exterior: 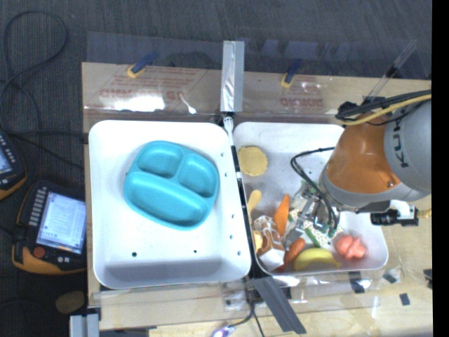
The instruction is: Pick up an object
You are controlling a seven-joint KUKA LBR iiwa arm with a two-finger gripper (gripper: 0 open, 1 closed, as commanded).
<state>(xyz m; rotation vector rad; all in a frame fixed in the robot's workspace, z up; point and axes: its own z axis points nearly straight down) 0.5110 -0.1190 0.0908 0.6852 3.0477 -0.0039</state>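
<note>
My gripper (pixel 309 217) is lowered into the right bin (pixel 309 133), over a pile of toy food near its front. Just left of it lies an orange carrot (pixel 282 213). A yellow banana (pixel 313 258) and a small red piece (pixel 295 247) lie in front of it, and a pink-red fruit (pixel 349 246) sits to its right. A brown and white piece (pixel 264 234) rests at the front left of the pile. The orange wrist band (pixel 358 163) hides the bin's right part.
A round tan cookie (pixel 252 160) and a small pale yellow piece (pixel 254 201) lie by the right bin's left wall. The left bin (pixel 112 258) holds a blue divided plate (pixel 172 182). A handheld pendant (pixel 52 223) lies left of the bench.
</note>
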